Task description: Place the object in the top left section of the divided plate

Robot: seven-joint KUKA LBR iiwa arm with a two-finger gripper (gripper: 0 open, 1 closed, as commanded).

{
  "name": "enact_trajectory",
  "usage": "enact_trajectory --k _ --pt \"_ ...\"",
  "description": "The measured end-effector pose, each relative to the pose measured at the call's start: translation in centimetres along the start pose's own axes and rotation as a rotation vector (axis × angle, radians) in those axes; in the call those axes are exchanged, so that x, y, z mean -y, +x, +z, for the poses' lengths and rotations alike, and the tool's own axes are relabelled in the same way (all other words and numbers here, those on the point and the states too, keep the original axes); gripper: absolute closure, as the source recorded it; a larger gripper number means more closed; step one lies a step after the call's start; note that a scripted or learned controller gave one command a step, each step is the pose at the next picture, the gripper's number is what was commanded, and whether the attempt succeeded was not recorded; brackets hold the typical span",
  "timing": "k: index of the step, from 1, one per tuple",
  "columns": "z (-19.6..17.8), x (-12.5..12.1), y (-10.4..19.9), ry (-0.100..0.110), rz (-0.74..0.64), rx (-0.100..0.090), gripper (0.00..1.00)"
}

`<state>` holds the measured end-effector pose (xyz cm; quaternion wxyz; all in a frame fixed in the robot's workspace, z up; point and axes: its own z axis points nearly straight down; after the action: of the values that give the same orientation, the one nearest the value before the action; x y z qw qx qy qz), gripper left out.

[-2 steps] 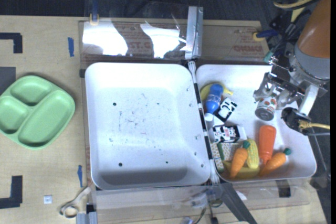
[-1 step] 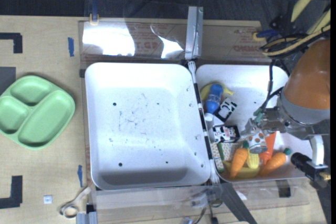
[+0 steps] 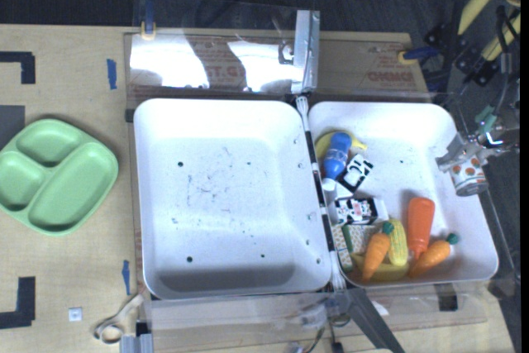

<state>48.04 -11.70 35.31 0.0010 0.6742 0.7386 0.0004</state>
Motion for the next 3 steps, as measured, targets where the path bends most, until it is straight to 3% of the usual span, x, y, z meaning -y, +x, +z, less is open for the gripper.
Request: enact_trajectory --k 1,2,3 --pt "-4.5 -1.9 0.1 -0.001 -0.081 0.001 1.00" --pt "7.9 -0.1 2.1 0.001 -0.176 -0.001 1.00" --pt "16.9 -0.9 11.2 0.002 -0.182 -0.002 1.00"
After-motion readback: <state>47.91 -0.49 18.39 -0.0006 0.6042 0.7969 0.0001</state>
